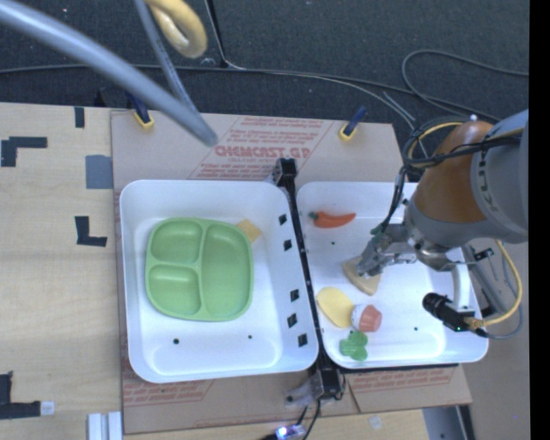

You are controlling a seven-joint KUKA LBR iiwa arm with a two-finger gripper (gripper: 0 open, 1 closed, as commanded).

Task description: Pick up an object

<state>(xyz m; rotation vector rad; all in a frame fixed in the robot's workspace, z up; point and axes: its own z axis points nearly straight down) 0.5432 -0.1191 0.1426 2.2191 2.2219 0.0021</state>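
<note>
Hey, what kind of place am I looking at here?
Probably a robotics lab bench set up for grasping trials: a grey and orange robot arm reaches over two white bins, toy food such as a carrot lies in one, and loose cables cross the dark floor.

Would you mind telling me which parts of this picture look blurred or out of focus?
Camera view: the grey bar crossing the upper left is badly defocused, as is the yellow blob beside it; both white bins and the green divided plate are reasonably sharp.
</note>
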